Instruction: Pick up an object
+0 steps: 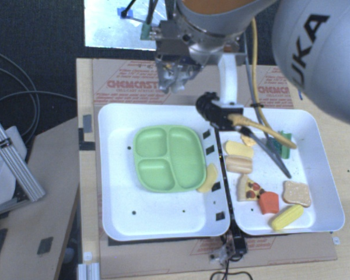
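One fixed camera above the bench, slanting down on both bins

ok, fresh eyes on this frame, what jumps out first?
The grey arm looms across the top right, its tool hanging above the far edge of the left bin. Next, the green plate lying in that bin. Then the toy food heaped in the right bin: pizza slice, toast, corn.
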Controlling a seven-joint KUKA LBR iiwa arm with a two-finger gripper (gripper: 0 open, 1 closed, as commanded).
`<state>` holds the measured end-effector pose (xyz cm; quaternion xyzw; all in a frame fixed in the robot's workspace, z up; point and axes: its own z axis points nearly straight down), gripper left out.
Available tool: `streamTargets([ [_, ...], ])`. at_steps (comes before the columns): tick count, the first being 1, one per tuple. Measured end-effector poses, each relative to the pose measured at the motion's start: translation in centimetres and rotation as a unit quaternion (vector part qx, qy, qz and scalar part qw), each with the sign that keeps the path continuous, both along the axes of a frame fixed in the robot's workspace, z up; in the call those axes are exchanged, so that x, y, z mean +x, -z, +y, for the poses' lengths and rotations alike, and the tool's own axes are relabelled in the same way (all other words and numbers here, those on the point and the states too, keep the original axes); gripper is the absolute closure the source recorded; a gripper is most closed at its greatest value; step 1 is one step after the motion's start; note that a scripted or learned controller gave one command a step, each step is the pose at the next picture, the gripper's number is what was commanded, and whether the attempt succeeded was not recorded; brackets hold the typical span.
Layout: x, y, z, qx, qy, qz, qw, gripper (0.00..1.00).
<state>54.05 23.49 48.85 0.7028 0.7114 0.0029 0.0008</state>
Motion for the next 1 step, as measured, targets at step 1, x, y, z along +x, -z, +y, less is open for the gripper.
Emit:
streamTargets([
  [1,2.4,24.2,-0.82,-0.0031,0.006,0.007,1.0,1.0],
])
